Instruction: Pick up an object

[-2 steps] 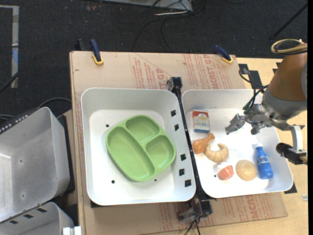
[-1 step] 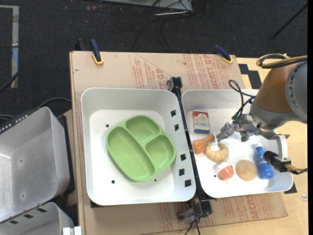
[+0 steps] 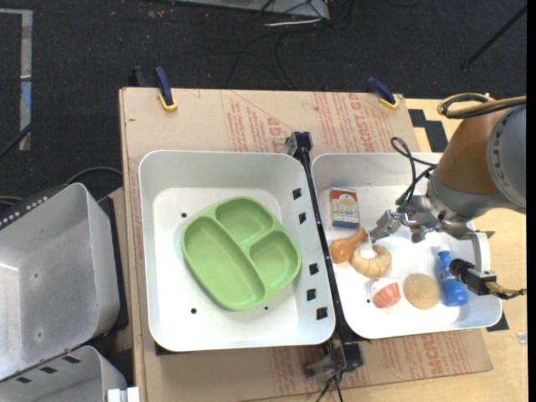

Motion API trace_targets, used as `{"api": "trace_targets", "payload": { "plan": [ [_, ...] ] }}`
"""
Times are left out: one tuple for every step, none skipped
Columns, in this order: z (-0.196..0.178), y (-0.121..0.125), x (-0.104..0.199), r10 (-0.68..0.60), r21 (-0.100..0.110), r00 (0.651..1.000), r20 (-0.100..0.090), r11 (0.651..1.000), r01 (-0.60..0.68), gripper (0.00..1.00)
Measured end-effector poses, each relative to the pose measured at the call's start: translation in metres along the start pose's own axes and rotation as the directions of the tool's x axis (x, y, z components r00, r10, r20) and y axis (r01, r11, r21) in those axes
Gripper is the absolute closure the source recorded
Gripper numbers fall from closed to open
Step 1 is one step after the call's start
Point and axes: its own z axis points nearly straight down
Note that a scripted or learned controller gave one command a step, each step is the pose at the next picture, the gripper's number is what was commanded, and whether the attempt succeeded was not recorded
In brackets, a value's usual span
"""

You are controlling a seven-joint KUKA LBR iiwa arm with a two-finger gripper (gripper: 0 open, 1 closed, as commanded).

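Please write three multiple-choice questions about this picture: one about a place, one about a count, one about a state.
1. Where does the green tray lie?
A. left bin
B. right bin
C. on the cardboard

2. How many compartments does the tray have?
A. two
B. three
C. five

3. How does the croissant stand to the pincer?
A. lifted in it
B. lying in the right bin just below it
C. on the tray

Answers:
1 A, the tray rests on the left bin floor.
2 B, ridges divide three hollows.
3 B, the croissant rests on the bin floor.
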Motion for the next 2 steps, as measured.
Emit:
{"api": "trace_targets", "payload": {
  "plan": [
    [-0.011, 0.001, 0.0, 0.0, -0.003, 1.0, 0.001, 1.0, 0.0, 1.0],
    [-0.057, -0.006, -0.004, 0.001, -0.005, 1.0, 0.002, 1.0, -0.001, 1.0]
  ]
}}
